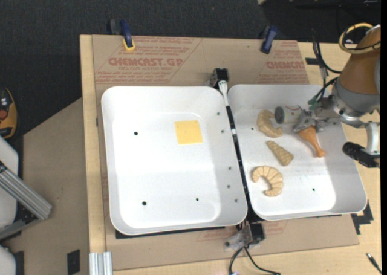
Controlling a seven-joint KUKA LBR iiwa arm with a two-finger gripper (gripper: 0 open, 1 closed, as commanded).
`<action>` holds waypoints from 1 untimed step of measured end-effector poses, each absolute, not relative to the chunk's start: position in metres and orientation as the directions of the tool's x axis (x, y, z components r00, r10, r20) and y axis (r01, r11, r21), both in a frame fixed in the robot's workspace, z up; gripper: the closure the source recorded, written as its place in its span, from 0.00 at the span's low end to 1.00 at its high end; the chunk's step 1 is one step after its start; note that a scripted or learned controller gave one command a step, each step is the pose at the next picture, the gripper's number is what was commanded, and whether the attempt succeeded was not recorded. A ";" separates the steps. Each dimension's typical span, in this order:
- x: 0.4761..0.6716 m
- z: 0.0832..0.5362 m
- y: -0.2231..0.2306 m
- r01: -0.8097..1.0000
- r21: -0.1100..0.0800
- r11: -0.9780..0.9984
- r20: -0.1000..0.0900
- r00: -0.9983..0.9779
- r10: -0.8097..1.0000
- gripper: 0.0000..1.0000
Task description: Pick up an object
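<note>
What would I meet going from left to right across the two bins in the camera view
Yellow square slice in the left bin → croissant in the right bin → orange carrot-like piece → gripper.

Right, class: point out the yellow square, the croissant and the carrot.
yellow square [188, 132]: camera view, middle of its flat face.
croissant [269, 179]: camera view, middle of its curved back.
carrot [312, 140]: camera view, middle of its orange body.
</note>
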State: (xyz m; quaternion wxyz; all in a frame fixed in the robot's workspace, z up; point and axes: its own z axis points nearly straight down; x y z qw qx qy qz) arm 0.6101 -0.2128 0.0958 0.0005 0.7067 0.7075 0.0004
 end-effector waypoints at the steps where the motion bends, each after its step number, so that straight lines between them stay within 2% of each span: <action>1: 0.671 0.169 -0.140 1.000 0.012 0.008 -0.001 -0.008 1.000 1.00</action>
